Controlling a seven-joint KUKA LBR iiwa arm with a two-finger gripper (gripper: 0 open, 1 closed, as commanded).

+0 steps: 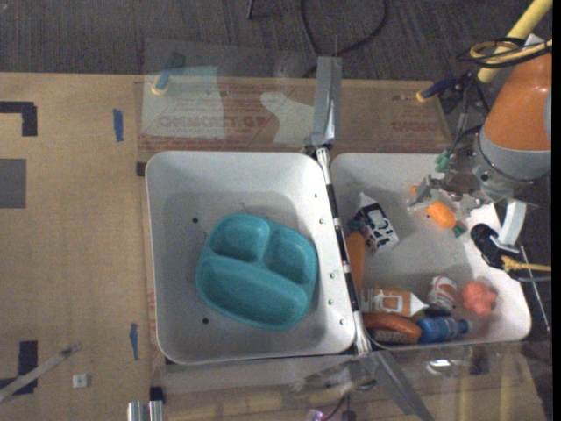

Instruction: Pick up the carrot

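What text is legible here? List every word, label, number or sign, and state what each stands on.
No text can be quoted with certainty.
Red print on the clear plastic sheet behind the left bin: too blurred to read.
Red print on the brown cardboard behind the right bin: too blurred.
Black lettering on the small white carton: not legible.
Label on the orange-and-white carton: too small.

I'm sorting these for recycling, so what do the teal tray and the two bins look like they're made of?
The teal tray looks like moulded plastic, matte, with soft rounded compartment edges. The left bin and right bin look like thin formed white plastic, slightly glossy, though I can't be sure from the view.
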